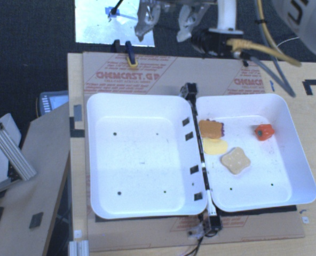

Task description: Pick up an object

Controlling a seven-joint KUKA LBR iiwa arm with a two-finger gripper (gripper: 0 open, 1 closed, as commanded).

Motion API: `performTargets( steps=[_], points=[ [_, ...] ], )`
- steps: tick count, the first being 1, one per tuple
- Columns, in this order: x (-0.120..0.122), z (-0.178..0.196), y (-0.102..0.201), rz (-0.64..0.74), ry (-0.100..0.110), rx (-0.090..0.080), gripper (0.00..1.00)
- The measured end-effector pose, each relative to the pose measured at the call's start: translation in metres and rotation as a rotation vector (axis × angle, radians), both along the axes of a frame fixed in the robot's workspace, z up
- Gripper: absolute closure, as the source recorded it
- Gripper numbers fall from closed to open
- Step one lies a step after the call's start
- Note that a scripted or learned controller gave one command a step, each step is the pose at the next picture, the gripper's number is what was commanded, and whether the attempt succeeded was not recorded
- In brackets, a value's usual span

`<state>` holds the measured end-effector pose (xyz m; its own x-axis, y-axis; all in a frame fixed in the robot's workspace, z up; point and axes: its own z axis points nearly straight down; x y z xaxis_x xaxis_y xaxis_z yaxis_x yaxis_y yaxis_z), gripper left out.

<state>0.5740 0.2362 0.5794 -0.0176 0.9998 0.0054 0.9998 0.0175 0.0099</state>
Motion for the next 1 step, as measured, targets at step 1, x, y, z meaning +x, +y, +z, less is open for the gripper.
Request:
performTargets(
  steps=[1],
  points=[
    [-0.0001, 0.0116, 0.0006, 0.003, -0.003, 0.001, 1.00]
  ],
)
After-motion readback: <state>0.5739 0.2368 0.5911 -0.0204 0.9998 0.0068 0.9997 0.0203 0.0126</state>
